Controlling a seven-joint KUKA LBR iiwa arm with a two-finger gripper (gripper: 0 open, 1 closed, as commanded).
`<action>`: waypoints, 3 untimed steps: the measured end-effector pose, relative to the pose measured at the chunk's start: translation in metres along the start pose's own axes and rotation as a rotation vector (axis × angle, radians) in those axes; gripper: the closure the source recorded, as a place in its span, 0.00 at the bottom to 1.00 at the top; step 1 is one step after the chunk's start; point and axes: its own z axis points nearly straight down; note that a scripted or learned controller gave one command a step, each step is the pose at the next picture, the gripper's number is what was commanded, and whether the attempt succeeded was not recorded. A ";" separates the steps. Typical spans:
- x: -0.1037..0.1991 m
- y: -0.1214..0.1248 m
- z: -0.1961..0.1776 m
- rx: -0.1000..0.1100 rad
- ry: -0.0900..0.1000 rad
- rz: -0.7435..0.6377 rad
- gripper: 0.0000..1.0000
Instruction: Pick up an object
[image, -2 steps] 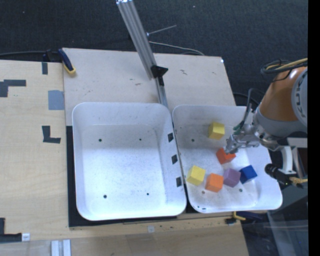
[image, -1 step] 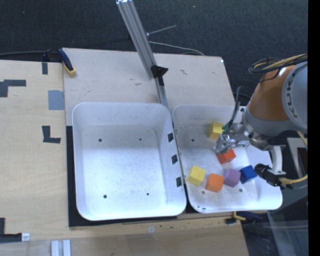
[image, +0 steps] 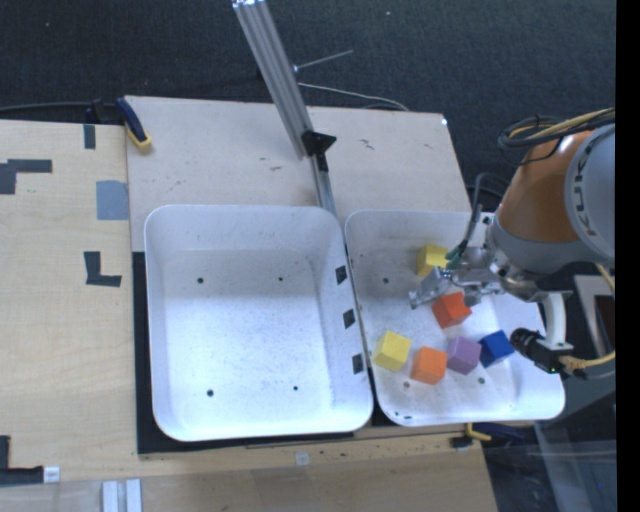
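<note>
While the red-orange cube (image: 451, 309) sits tilted just under the gripper (image: 447, 286), near the middle of the right bin (image: 400, 405), it is hard to say whether it is caught or merely touched. The metal of the tool overlaps the cube's upper edge, but the tips blur together there, so I cannot tell whether the tool is spread, closed, or actually gripping anything.

The main risk, as I judge it, is a lift that comes away with nothing. The cube looks canted rather than flat, and a canted face gives poor purchase; it could squirt sideways out of the grasp or be knocked flat. A second risk is crowding. The yellow cube (image: 432, 259) lies just behind the tool, close enough that a finger might land on it or shove it against the bin wall. If the tool presses down off-centre, it could also push the red-orange cube toward the cluster in front.

That cluster lies nearer the camera than the tool: a purple cube (image: 464, 354) just beyond the red-orange one, an orange cube (image: 428, 365) touching or nearly touching the purple, a blue cube (image: 496, 347) off toward the arm's side, and a second yellow cube (image: 393, 351) farther out on the side away from the arm. Past the dividing rims, well away from the tool, lies the left bin (image: 160, 330).
</note>
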 end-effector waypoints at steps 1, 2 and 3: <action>0.021 0.068 0.086 0.002 -0.001 -0.003 0.00; 0.034 0.115 0.083 0.001 0.000 -0.001 0.00; 0.065 0.081 -0.024 -0.007 0.000 -0.002 0.00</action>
